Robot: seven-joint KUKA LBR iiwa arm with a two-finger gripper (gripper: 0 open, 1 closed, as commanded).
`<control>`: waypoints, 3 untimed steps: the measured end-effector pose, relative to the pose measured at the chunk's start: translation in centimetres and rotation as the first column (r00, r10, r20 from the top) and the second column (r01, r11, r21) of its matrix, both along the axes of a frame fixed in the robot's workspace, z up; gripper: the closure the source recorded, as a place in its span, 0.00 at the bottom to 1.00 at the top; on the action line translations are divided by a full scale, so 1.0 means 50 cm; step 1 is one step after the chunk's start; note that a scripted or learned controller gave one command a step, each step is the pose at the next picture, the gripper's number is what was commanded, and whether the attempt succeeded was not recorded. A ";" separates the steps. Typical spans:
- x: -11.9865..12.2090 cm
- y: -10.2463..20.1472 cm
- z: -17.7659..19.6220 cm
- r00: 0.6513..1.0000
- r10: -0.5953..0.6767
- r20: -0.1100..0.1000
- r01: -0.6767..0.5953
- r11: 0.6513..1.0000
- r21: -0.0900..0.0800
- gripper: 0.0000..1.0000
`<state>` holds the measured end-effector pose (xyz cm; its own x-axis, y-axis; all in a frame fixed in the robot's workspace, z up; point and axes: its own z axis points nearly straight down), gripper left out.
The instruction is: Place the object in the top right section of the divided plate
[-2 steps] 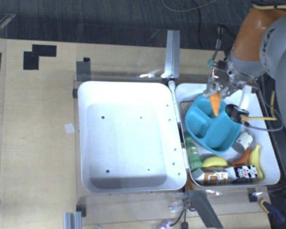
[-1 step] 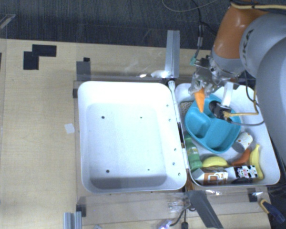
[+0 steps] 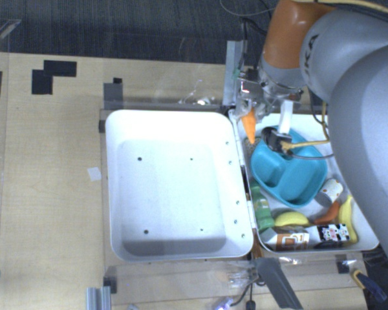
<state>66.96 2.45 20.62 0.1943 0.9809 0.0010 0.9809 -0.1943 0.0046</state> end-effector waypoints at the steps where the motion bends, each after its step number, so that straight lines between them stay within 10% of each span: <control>1: -0.001 -0.101 -0.043 1.000 -0.005 -0.002 0.005 1.000 -0.001 1.00; 3: 0.000 0.080 0.056 0.993 0.115 0.001 -0.115 0.993 0.000 1.00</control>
<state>66.95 6.43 23.41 0.0805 0.9968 0.0008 0.9967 -0.0805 0.0059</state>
